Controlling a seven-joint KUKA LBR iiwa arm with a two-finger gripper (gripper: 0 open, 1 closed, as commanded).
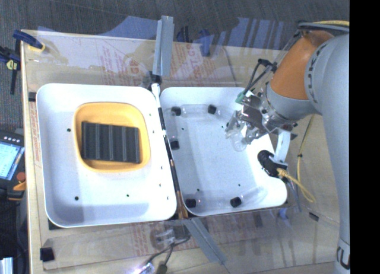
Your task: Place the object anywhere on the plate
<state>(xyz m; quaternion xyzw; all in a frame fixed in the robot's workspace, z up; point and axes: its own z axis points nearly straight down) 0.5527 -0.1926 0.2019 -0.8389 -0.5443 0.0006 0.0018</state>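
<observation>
A yellow plate with rounded corners lies in the left white bin. On it rests a black rectangular object with several raised ridges, lying flat and covering most of the plate's middle. My gripper hangs over the right bin, in its upper right part, far from the plate and the object. I see nothing held at its tip.
Small black knobs sit along the right bin's edges. A raised divider separates the two bins. The grey arm with its orange band reaches in from the right. A handheld screen lies off the bench's left side.
</observation>
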